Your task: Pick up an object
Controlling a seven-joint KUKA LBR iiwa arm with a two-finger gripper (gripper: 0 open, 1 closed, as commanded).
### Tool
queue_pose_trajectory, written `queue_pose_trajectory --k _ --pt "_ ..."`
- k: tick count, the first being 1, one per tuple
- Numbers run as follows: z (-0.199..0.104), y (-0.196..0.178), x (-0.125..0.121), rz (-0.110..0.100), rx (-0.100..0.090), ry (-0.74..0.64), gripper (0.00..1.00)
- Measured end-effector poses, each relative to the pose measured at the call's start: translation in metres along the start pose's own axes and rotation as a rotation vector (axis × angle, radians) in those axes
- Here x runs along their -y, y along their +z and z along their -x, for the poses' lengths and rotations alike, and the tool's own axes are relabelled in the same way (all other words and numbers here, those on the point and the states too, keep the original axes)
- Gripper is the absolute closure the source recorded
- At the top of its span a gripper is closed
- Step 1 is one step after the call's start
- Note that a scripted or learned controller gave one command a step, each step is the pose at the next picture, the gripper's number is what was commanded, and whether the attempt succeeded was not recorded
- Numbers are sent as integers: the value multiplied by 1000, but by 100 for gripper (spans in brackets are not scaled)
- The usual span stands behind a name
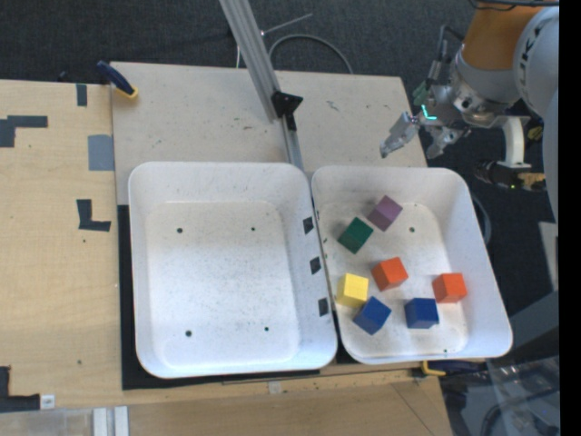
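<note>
The right bin point(479, 243) holds several small cubes. A purple cube point(387, 213) and a green cube point(356, 235) lie toward its far side. An orange cube point(390, 272) sits in the middle, with another orange cube point(449, 287) to its right. A yellow cube point(354, 289) and two blue cubes point(371, 315) point(421, 312) lie near the front. My gripper point(394, 144) hangs high over the bench just beyond the right bin's far rim, pointing down and left. It is well apart from every cube, and nothing shows in it.
The left bin point(145, 243) stands beside the right one, and their rims meet in the middle. A slanted metal bar point(259, 53) runs down from the top to the bins' junction. Cables lie behind the bench, and a blue and yellow clamp point(116, 78) sits at the far left.
</note>
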State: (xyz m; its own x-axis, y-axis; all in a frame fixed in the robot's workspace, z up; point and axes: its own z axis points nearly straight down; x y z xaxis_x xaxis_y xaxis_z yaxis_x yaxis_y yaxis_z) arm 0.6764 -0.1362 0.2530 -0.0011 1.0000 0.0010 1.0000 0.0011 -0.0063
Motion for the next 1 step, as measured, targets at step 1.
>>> queue_pose_trajectory --k 1 --pt "0 -3 -1 5 2 -1 0"
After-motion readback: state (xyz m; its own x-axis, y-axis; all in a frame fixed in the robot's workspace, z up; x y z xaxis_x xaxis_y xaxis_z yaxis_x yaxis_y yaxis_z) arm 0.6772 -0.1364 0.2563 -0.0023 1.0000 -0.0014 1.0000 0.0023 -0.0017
